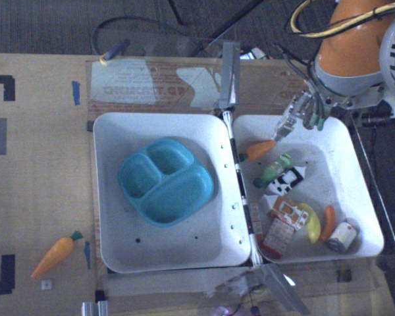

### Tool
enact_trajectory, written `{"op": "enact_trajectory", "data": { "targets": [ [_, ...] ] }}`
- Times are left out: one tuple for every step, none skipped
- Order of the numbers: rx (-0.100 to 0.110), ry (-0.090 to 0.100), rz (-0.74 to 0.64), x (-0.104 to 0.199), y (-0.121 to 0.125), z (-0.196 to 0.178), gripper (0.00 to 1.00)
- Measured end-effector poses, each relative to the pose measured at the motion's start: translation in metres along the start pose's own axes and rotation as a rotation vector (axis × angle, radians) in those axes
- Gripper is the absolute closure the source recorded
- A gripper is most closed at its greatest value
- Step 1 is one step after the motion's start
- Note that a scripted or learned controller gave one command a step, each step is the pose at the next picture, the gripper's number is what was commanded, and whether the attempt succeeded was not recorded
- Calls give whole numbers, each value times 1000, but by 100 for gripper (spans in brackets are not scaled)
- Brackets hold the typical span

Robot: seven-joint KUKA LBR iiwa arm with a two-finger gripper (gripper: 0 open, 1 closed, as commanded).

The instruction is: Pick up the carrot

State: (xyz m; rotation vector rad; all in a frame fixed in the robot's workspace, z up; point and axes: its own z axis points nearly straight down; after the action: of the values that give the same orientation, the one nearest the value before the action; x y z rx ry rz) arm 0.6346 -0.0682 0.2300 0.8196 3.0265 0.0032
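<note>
The desk [39,163] carries two shallow white bins side by side. The left bin [112,242] holds one item: a teal divided plate [166,181] with three compartments, set near the bin's centre and turned at an angle to the bin walls.

The right bin [362,176] holds several items. A small orange carrot [259,150] lies in the upper-left corner, close to the wall shared with the left bin. Below it lies a green bottle [274,168], tilted, and just beside that a black-and-white cow-patterned item [287,180]. Further down, a red-and-white carton [288,210] rests against a flat red-and-white packet [275,236]. A yellow banana [312,222] lies to their right, then a second, slimmer carrot [328,221], orange-red and standing nearly on end along its length. A small white can with a red side [342,236] occupies the lower-right corner.

A third carrot [52,255], larger and with a green top, lies on the desk outside both bins, left of the left bin's lower corner.

The arm enters from the right, its orange band above the upper-right corner of the right bin. The gripper [282,131] points down and left, its tip just above and to the right of the small orange carrot. Whether the fingers are spread or pressed together cannot be determined. No item sits between them.
</note>
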Motion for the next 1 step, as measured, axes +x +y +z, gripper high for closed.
{"op": "enact_trajectory", "data": {
  "targets": [
    [-1, 2, -659, 26, -34, 44, 100]
  ]
}}
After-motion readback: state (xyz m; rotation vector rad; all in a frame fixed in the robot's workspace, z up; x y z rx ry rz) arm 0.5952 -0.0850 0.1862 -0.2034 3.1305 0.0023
